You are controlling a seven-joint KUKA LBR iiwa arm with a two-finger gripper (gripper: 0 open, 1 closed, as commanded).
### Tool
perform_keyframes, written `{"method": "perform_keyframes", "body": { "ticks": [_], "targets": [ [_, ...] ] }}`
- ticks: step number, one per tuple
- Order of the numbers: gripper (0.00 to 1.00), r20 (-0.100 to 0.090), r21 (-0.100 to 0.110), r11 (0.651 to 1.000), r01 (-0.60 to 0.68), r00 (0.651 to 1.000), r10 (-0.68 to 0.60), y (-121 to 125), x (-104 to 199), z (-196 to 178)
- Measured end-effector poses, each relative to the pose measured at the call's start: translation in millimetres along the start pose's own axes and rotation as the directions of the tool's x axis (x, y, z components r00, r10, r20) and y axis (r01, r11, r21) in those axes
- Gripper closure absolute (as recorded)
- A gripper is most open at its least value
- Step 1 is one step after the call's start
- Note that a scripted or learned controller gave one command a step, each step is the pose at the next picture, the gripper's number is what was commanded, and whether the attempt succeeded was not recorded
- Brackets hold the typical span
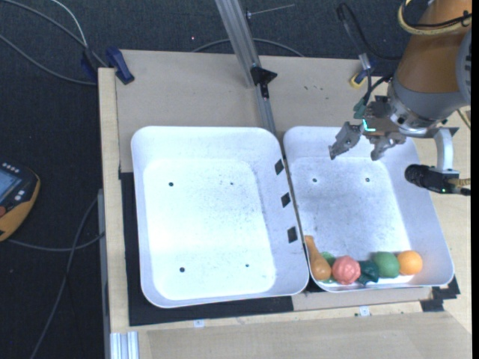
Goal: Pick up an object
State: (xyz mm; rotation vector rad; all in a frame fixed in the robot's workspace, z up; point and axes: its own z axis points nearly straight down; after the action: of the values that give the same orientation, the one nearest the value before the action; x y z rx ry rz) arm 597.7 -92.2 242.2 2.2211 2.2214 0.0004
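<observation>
My gripper (361, 146) hangs open above the far end of the right bin (419, 200), its two grey fingers spread apart with nothing between them. Along that bin's near wall lies a row of small objects: an orange carrot-like piece (317, 260), a pink-red lumpy ball (345, 269), a dark teal object (370, 273), a green ball (386, 264) and an orange ball (409, 261). They touch one another and sit well below the gripper in the view.
The left bin (150, 200) sits beside the right one, with black clips (285, 198) along the shared wall. A slanted metal post (241, 43) rises behind the bins. Cables and a handheld device (13, 197) lie left of the bench.
</observation>
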Motion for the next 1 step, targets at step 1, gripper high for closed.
{"method": "perform_keyframes", "body": {
  "ticks": [1],
  "targets": [
    [0.00,0.000,0.000,1.000,0.000,1.000,0.000,0.0,0.0,0.0]
  ]
}}
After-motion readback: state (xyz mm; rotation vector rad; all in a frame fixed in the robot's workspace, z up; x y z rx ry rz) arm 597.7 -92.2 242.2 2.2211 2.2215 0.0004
